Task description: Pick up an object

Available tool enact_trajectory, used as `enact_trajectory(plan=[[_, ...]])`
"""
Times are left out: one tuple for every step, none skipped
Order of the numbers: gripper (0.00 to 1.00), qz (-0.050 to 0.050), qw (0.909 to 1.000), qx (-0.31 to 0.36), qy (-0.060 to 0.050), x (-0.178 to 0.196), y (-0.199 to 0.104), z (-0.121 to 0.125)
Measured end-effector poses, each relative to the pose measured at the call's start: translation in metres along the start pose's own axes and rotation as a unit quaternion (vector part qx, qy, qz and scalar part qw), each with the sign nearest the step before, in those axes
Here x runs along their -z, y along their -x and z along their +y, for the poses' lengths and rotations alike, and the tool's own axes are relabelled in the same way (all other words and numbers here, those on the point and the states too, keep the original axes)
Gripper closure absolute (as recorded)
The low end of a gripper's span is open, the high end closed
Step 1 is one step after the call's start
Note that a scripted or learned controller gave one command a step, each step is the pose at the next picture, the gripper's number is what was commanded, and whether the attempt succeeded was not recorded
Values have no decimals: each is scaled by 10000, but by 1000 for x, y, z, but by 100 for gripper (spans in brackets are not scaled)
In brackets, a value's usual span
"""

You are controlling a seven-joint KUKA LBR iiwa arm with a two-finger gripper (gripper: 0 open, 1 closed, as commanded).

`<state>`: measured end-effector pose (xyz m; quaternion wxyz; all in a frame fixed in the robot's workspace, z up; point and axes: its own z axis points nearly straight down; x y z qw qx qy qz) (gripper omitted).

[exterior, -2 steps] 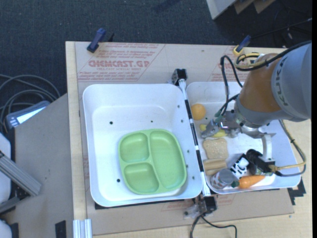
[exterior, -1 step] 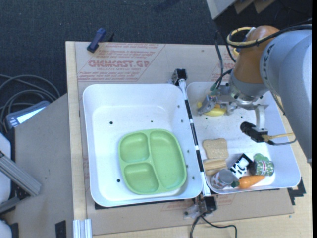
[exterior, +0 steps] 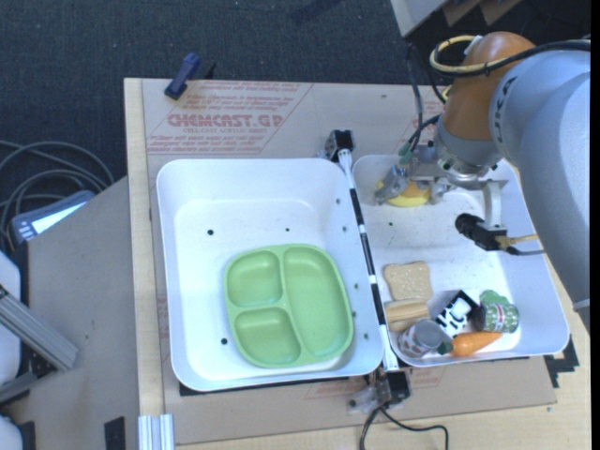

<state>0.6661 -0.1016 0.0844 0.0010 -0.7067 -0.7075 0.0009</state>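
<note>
The gripper (exterior: 411, 178) hangs at the far left corner of the right bin (exterior: 424, 239), right over a yellow thing (exterior: 406, 198) just beneath it. I cannot tell how open the gripper is, or whether it holds anything.

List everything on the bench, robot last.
Left bin: one, white, bench's left.
Right bin: one, white, bench's right.
Plate: one, green, left bin.
Yellow item: one, yellow, right bin's far end.
Bread slice: one, tan, right bin's middle.
Carrot: one, orange, right bin's near end.
Can: one, green, beside the carrot.
Cup: one, grey, right bin's near corner.
Clip: one, blue, bench's far-left corner.
Arm: one, grey and orange, from right.
Gripper: one, grey, over the yellow item.
</note>
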Motion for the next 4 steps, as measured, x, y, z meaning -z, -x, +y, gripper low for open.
enact_trajectory(plan=[[100,-5,10000,4,-17,9,0,-1],[100,4,10000,-3,18,101,-45,-92],[100,4,10000,-1,7,163,-99,-153],[100,0,10000,0,18,151,-138,-132]])
